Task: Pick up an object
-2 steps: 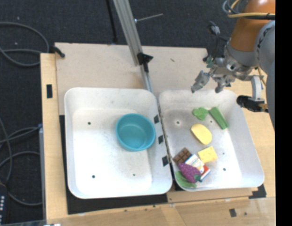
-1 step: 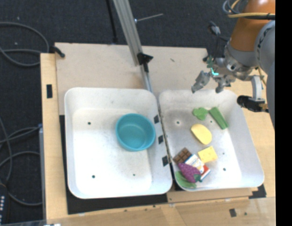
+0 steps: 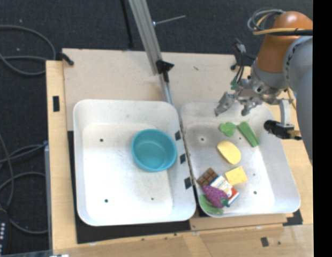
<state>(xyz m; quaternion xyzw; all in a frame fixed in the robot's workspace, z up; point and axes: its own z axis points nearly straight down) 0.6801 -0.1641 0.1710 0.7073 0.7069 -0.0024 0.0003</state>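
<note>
From above, we see the gripper (image 3: 234,106) hanging with fingers spread apart and nothing between them, over the far edge of the right bin (image 3: 278,165), just beyond the green piece (image 3: 227,128). A blue bowl (image 3: 153,150) sits in the left bin (image 3: 102,197).

A metal rail (image 3: 146,28) slants over the wooden bench (image 3: 112,74).

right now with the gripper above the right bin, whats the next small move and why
Probably lower straight down with the fingers spread. The gripper hangs open over the far end of the right white bin, holding nothing, and the small green flat piece and the green stick lie just below it, the nearest things to grasp.
</note>
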